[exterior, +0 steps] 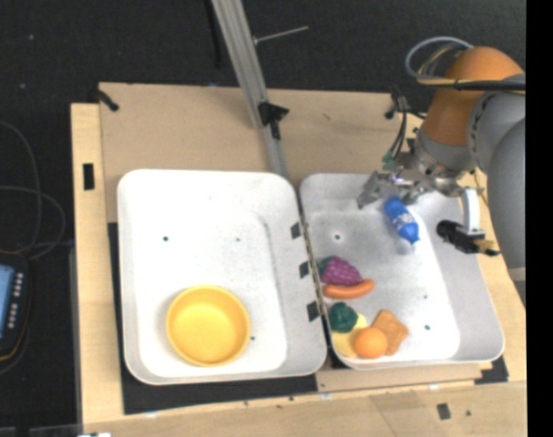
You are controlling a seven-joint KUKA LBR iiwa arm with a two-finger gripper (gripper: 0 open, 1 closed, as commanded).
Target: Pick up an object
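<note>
The two-finger gripper (392, 188) hangs over the far edge of the right-hand shallow white bin (458, 335), fingers spread wide and holding nothing. The small blue plastic bottle (402, 220) lies just nearside of the fingertips, its long axis running from the far edge towards the bin's near right corner. No label or writing on it is legible.

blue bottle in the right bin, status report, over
Gripper above right bin's far end. Blue bottle right below it, grip unconfirmed. Toy food pile at near end, well away.
</note>
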